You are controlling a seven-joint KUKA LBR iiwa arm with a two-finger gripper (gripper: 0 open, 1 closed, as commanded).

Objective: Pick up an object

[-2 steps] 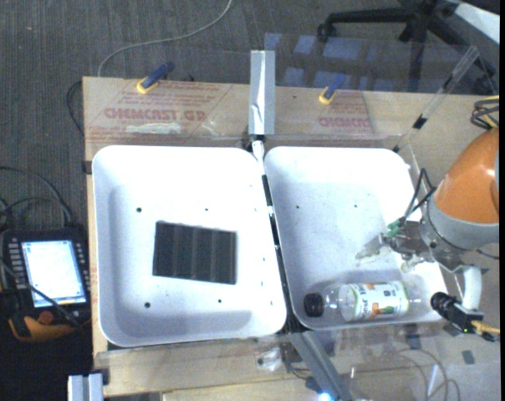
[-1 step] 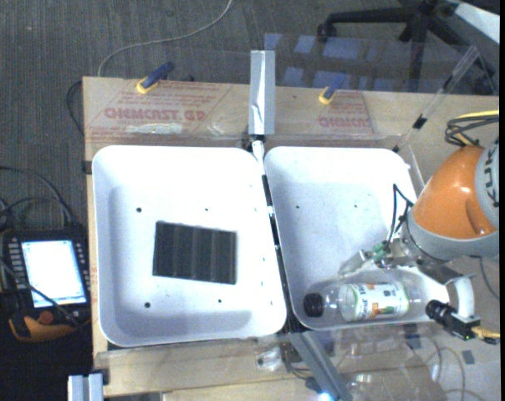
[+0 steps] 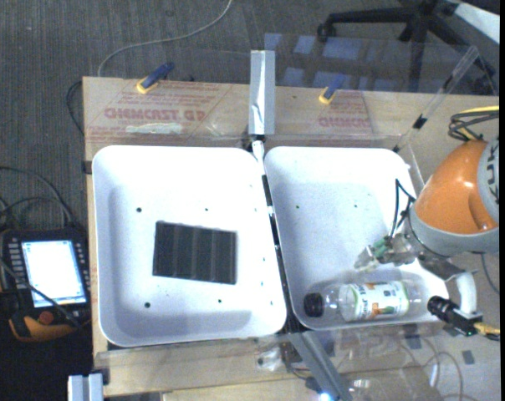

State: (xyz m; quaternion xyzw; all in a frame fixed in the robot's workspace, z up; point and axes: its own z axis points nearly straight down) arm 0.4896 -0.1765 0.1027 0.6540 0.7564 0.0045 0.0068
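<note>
The bench (image 3: 110, 107) is seen from above, carrying 2 shallow white bins side by side. The left bin (image 3: 119, 224) holds 1 flat dark rectangular panel (image 3: 195, 252), lying near its middle with its long side running left to right. The right bin (image 3: 336, 190) holds 1 clear plastic bottle (image 3: 365, 300), laid on its side against the near wall.

The arm (image 3: 457, 199) is reached in from the right, its orange band sitting over the right bin's far-right edge. The gripper (image 3: 385, 251) is seen at the end of the wrist, low over the bin floor, just above and slightly right of the bottle's middle in this view. How the jaws are set cannot be told; the tip is small and blurred against the white floor.

The coming move is judged to turn on 1 relation: the bottle lies just toward the near edge from the gripper, close but apparently apart from it. Its long axis runs left to right, with the dark cap (image 3: 313, 305) pointing left toward the divider between the 2 bins and the labelled body toward the right. A grasp would best be made across the short width of the body, so the jaws should close front to back rather than along the bottle. The round body pressed to the bin wall is judged likely to roll or leave little room for the nearer finger.
</note>
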